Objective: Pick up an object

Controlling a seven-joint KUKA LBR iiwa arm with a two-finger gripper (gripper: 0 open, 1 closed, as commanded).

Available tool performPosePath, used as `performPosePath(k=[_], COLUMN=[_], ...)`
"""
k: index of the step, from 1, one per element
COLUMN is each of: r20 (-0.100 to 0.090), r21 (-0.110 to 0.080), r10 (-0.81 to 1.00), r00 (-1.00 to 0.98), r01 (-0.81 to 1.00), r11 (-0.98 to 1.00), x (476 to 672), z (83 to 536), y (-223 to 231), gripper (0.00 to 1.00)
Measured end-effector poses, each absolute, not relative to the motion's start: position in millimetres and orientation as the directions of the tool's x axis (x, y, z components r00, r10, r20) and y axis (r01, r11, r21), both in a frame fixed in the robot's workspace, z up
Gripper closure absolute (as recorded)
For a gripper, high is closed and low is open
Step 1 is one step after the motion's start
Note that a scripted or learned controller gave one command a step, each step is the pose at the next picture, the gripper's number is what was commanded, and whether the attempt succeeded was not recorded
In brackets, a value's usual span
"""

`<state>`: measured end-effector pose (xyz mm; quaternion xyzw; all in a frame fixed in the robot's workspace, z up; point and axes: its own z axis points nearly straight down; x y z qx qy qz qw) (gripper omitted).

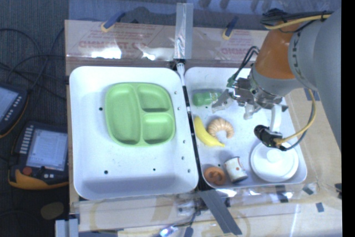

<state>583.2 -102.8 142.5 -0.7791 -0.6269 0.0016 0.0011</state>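
White plastic formed both shallow bins. The left bin [83, 119] occupied the centre-left of the frame and contained a green divided plate [140, 114] with three compartments, lying flat near the bin's middle. The right bin [302, 172] sat directly beside it, sharing a central divider.

The arm [299, 47] entered from the upper right of the frame, with its orange band visible above the wrist. The gripper [236, 104] hung over the upper part of the right bin, and its two fingers [223, 101] stood spread apart with nothing between them.

Candidate objects in the right bin were located as follows:
- A green object [204, 98] lay at the upper left of the bin, just beside the left fingertip; contact could not be determined.
- A croissant [221, 126] lay near the bin's centre, below the gripper.
- A banana [204, 133] lay just left of the croissant, touching or nearly touching it.
- An orange round object [215, 175] sat at the lower left corner.
- A small white cup with a red mark [236, 169] lay tipped on its side just right of the orange object.
- A white round bowl [273, 162] sat at the lower right.

A black-tipped cable [265, 135] hung from the arm just above the bowl.
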Motion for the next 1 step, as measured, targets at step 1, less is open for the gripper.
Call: performPosePath(k=[1], r20=[-0.001], r21=[0.011], r10=[1.000], r00=[-0.030], r01=[1.000], r11=[0.030], x=[548.8], z=[90.1], y=[-103.2], gripper=[0.00])
